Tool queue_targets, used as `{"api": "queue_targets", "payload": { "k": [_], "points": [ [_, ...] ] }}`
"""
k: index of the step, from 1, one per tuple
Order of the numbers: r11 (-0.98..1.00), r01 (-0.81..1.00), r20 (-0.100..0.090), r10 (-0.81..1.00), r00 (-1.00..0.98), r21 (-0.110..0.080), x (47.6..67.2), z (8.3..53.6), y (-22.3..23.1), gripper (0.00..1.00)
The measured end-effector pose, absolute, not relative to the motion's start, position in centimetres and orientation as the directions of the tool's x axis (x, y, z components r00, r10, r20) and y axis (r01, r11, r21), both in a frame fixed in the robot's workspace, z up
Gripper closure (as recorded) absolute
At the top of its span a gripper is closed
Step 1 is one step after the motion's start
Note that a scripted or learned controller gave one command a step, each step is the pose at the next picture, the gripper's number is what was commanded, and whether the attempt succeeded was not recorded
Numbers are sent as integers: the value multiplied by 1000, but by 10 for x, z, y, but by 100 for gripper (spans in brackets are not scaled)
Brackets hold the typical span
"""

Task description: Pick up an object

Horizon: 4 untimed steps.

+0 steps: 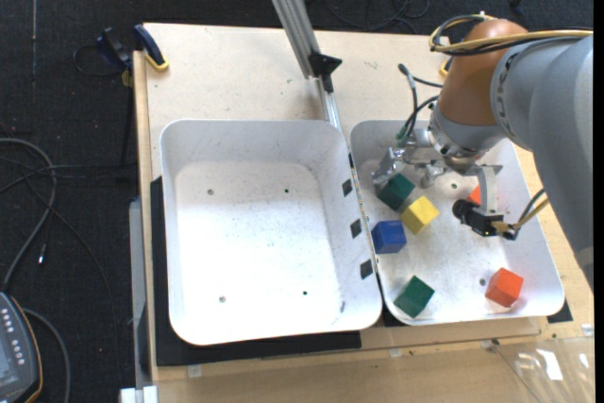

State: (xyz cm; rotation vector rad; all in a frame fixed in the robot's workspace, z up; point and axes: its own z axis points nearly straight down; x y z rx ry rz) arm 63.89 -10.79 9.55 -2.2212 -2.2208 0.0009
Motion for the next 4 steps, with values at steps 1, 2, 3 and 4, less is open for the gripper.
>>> {"api": "queue_targets", "payload": {
  "k": [1, 2, 3, 4],
  "points": [
    [0, 1000, 0, 1000, 0, 1, 640, 96, -114, 0],
    [-1, 1000, 0, 1000, 1, -2, 618, 95, -103, 0],
    [-1, 1000, 0, 1000, 1, -1, 598, 95, -102, 0],
    [-1, 1000, 0, 1000, 1, 1, 599, 105, -103, 100]
  ]
}}
